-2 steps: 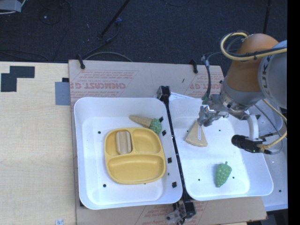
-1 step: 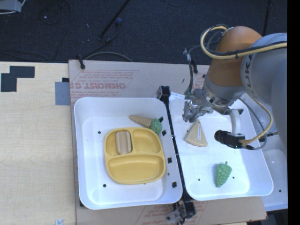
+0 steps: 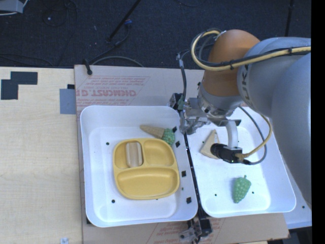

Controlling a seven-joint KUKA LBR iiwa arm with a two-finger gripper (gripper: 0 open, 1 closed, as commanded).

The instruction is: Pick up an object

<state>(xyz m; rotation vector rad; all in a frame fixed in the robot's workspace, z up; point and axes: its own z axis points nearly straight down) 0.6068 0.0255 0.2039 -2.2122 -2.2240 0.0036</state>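
The grey KUKA arm [image 3: 274, 85], with its orange band [image 3: 231, 60] and yellow cable loops, comes in from the right and hangs over the inner edge of the right bin. Its gripper [image 3: 189, 120] sits low over the seam where the two bins meet; whether it is parted or closed cannot be told from this angle, and nothing can be seen held in it.

Under both bins lies a cardboard sheet [image 3: 117, 88] with red print that appears upside down and mirrored; no word of it can be read with confidence.

Taking the divided yellow plate [image 3: 147, 179] as the landmark: it lies in the middle of the left bin [image 3: 94, 187], which surrounds it on all sides. The right bin [image 3: 277, 192] lies to the plate's right, touching the left bin along the seam.

A tan oblong piece [image 3: 134, 154] rests in the plate's upper left compartment. A toy ice-cream cone [image 3: 158, 132], tan with a green scoop, lies just beyond the plate's upper right rim, scoop end toward the seam and close below the gripper.

Across the seam to the plate's right, a pale wedge [image 3: 208, 145] like a cheese slice lies beside a black part of the arm. A green bunch of toy grapes [image 3: 241, 188] lies well to the plate's right, nearer the front.
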